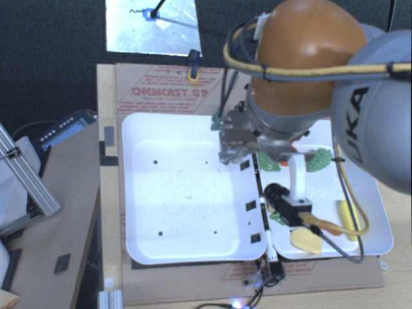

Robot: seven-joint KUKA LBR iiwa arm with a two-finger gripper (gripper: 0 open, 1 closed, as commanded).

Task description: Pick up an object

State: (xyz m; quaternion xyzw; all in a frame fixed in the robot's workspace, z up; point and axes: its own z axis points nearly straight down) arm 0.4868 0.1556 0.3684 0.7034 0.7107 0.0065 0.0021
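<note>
At the near edge of the right bin (381, 235), a pale yellow wedge-shaped piece (305, 240) is seen lying flat, close to the divide between the two bins. Just beyond it, towards the right wall, a narrow yellow bar (347, 216) is laid roughly lengthwise. Further back in the same bin, two green leafy objects are found: one (320, 159) near the far right part of the floor, the other (269, 165) beside the divide and partly covered by the wrist. These objects are all contained in the right bin and none is lifted. The left bin (187, 198) is set just beside it on the tabletop (71, 198). The end effector (230, 152) is held over the far right corner of the left bin, next to the divide; it is seen from above and behind, so whether it is open or closed cannot be told, and nothing is seen to be gripped. Above it, the arm's orange band (309, 37) is seen. Behind the bins, a cardboard sheet (167, 90) with red lettering is laid, a blue and yellow clamp (193, 69) is fixed at its far edge, and a shiny square sheet (151, 18) is seen beyond.
</note>
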